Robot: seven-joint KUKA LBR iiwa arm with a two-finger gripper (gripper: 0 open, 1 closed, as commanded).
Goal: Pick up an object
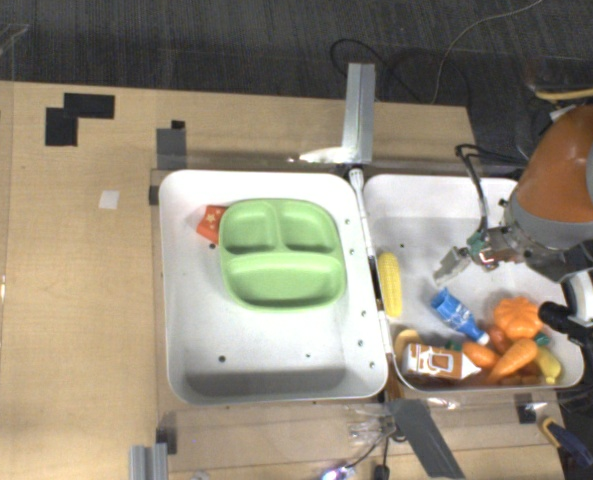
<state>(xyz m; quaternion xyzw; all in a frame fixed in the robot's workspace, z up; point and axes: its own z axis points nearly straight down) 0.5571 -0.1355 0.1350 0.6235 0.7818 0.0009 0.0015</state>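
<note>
Two white bins sit side by side on the bench. The left bin [191, 298] holds a green tray [281, 251] with a red packet [210, 224] tucked at its left edge. In the right bin [416, 213] lie a corn cob [389, 283], a blue bottle [460, 315], a brown carton [438, 362], a carrot [516, 356] and an orange pepper [517, 316]. The gripper [458, 259] hangs above the bottle, its fingers empty.
</note>
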